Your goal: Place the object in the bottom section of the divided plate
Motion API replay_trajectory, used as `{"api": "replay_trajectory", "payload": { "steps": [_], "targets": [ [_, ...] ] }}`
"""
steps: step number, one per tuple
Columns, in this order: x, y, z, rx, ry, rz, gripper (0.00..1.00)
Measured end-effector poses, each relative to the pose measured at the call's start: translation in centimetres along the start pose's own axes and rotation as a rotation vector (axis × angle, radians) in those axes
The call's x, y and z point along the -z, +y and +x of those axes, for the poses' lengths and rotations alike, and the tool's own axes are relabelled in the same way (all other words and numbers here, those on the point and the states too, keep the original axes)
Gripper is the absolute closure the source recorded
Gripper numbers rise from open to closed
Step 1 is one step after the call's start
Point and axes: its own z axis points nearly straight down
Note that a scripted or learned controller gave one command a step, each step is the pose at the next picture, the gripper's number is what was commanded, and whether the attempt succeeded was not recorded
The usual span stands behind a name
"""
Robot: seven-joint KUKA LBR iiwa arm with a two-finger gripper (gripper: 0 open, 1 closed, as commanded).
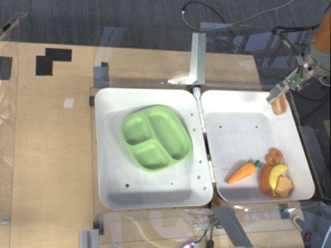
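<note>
The gripper (280,98) hangs over the right bin (243,133), up at that bin's one o'clock corner, and a small tan-orange piece (279,105) shows pinched at its fingertips, so it looks clenched on that piece. It is too small for me to name; it could be a bit of toy bread or sausage.

Down at five o'clock in the same bin sit a carrot (242,172), a pretzel (273,155), a banana (277,172) and other bits, bunched close together.

The green plate (155,137) lies in the left bin (111,185), well apart from the gripper, at about eight o'clock from it. Its bottom section (151,155) is the small one nearest me.

The grip looks shallow, right at the tips, so the piece may slip out on the way across. The plate sits skewed, so a drop aimed squarely could land in the big right-hand section or on a ridge.
</note>
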Motion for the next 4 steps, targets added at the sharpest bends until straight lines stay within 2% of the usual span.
{"api": "replay_trajectory", "payload": {
  "steps": [1,2,3,4],
  "targets": [
    [-4.6,2.1,9.4,-0.183,0.004,0.005,1.0],
    [-1.5,5.8,19.5,-0.213,0.003,0.004,1.0],
    [-2.7,7.0,28.7,-0.535,0.003,0.008,1.0],
    [-2.7,7.0,28.7,-0.535,0.003,0.008,0.0]
  ]
}}
